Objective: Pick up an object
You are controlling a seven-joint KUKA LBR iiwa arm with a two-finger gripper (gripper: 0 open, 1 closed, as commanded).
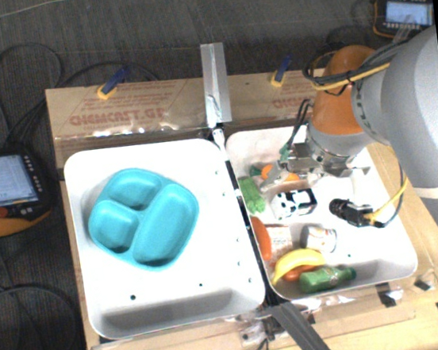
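The arm (401,98), grey w/ orange band, reaches in from the right and hangs over the right bin (401,254), upper half. Left bin (109,309) carries a teal three-part tray (143,215), nothing else visible in it. The right bin holds the candidates: a banana (296,262) and green bottle (327,277) near the front wall, an orange carrot-like piece (263,241) along the left wall, a green piece (251,194) above it, a white cup-like item (318,238) mid-bin, small bits near the wrist too blurred to name.

The hand (295,197) sits low among the clutter approx. mid-bin; whether it's spread or pinched can't be told, and nothing shows as held.

Step, by the look of it: descent/approach for a grasp, pick not yet done. Next move likely calls for closing on one item, then a straight lift clear of the neighbours; crowding makes a slip plausible.

Desk (138,109) is brown board w/ clamps; dark carpet, cables, and a pendant (0,187) to the left.
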